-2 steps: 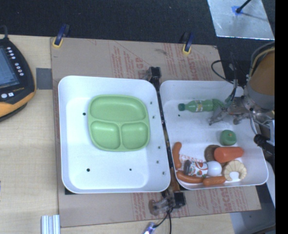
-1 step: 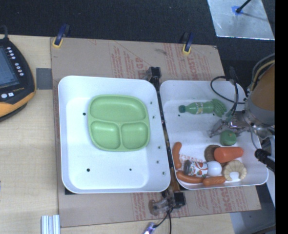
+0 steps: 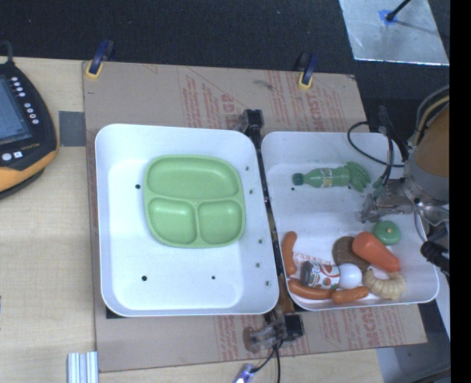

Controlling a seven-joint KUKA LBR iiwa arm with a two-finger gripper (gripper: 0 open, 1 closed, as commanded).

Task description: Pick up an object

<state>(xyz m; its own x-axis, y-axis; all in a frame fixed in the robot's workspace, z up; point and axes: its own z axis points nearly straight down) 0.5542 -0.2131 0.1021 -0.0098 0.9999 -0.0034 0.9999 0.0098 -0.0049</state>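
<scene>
The right white bin (image 3: 315, 146) holds a pile of toy food. A green bottle (image 3: 331, 177) lies on its side near the bin's back. An orange carrot (image 3: 377, 250), a small green round piece (image 3: 387, 231), a brown piece (image 3: 346, 250), a white egg (image 3: 350, 275), several orange sausages (image 3: 289, 254) and a beige ring (image 3: 383, 285) crowd the front right corner. My gripper (image 3: 374, 207) hangs low inside this bin at its right side, just right of the bottle and just above the green round piece. I see nothing held in it.
The left white bin (image 3: 120, 214) carries a green divided plate (image 3: 194, 199). A teach pendant (image 3: 8, 130) lies on the bench at far left. Black cables (image 3: 371, 138) loop over the right bin's back right corner, beside the arm (image 3: 431, 146).
</scene>
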